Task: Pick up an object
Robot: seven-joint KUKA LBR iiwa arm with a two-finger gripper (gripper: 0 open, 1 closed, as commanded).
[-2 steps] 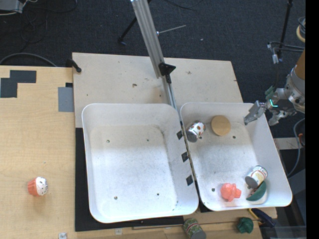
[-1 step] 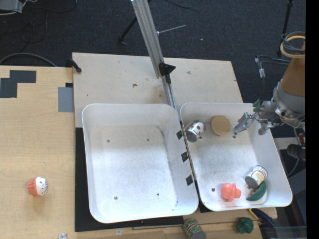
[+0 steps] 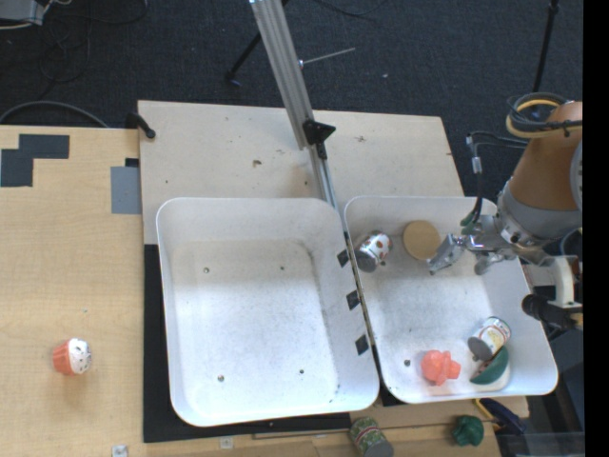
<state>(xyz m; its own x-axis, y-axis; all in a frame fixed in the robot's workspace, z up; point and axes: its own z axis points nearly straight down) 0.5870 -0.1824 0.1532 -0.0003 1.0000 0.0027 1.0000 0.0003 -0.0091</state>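
Note:
The right bin [image 3: 400,303] holds several small objects. A white and red toy [image 3: 374,248] lies by its left wall, with a brown round disc [image 3: 420,239] just to its right. Near the front sit an orange-red lump [image 3: 439,367], a tin can [image 3: 489,336] and a dark green piece [image 3: 493,369]. My gripper [image 3: 462,259] hangs over the bin's back right part, just right of the brown disc. Its fingers [image 3: 440,257] are spread open with nothing between them.
The left bin [image 3: 181,255] stands beside the right one. An aluminium bar [image 3: 290,74] slants down to the bins' shared back corner. An orange toy [image 3: 71,357] lies on the wooden table at left. A can [image 3: 366,436] and a green object [image 3: 466,430] sit below the bins.

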